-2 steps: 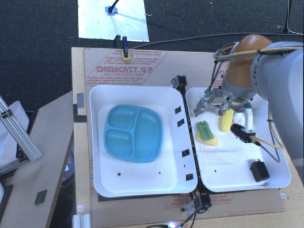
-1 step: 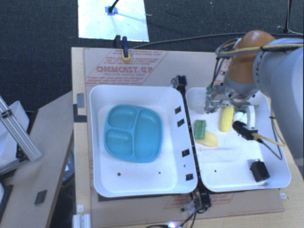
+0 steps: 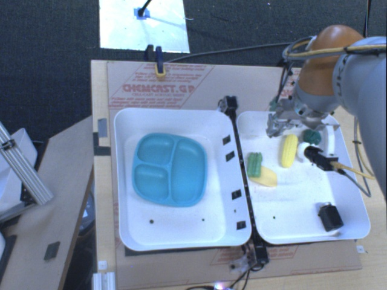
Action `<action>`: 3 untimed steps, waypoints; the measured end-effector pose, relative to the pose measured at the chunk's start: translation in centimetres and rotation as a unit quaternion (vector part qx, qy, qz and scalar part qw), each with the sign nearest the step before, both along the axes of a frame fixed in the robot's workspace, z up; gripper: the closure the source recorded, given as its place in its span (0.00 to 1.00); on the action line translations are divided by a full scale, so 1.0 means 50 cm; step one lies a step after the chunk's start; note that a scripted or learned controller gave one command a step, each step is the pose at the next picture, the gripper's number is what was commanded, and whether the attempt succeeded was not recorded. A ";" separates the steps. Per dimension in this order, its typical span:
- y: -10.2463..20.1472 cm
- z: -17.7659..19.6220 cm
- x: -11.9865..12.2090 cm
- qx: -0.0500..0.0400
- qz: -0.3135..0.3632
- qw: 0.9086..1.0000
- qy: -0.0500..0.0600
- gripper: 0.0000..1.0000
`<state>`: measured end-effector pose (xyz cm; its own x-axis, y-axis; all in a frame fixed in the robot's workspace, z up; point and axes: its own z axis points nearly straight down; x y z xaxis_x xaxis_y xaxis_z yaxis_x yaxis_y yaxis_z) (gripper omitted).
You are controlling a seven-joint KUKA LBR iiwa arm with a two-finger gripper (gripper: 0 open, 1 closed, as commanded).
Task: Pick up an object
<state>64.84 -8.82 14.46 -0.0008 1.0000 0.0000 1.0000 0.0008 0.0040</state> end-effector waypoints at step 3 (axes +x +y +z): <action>0.085 0.211 0.000 0.000 0.003 1.000 0.001 1.00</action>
